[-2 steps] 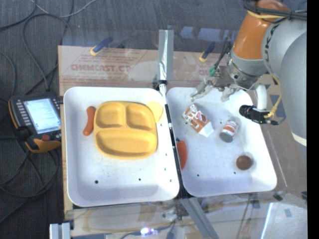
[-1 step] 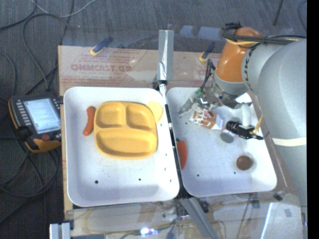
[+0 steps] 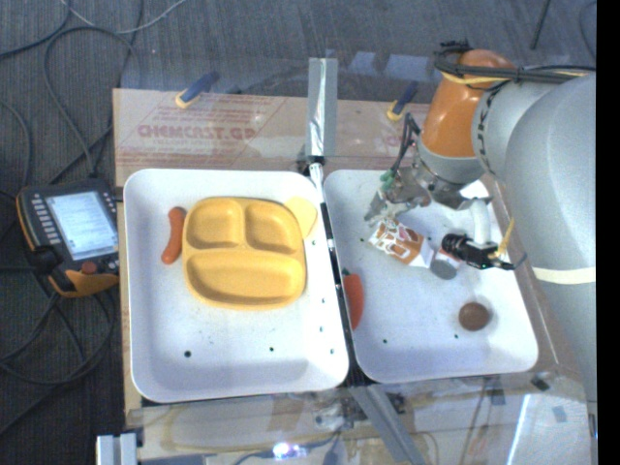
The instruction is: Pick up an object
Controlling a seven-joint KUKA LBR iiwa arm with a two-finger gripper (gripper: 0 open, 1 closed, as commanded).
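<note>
Packet (image 3: 399, 243) — small, white and orange print, lying flat in the upper middle of the right bin (image 3: 417, 352); it looks like the likeliest target. The gripper (image 3: 390, 201) hangs just over its upper end, close enough that contact may be there, but I cannot tell how wide it stands or whether it has anything.

Step, as I read it: descent or approach onto the packet, grasp not confirmed. The next move calls for getting down to the bin floor and closing across the packet's narrow side. It is thin and flat, so a slip or an empty close is a real risk. Lift only once it is clearly pinched.

Outward: a small grey piece (image 3: 443, 268) sits just beside the packet's lower right corner. A brown round thing (image 3: 474, 315) sits well apart, lower right. An orange-red stick (image 3: 355, 299) lies against the bin's left wall.

The left bin (image 3: 194, 352) holds a yellow compartment tray (image 3: 244, 251) and an orange sausage-shaped thing (image 3: 173, 234) just beside its left edge.

Writing — the packet print is too small to read. The cardboard sheet (image 3: 194, 129) on the table behind the bins has faint red lettering, seemingly "CHEMCAST", not certain. The screen of the control pendant (image 3: 68, 232) on the floor is unreadable.
</note>
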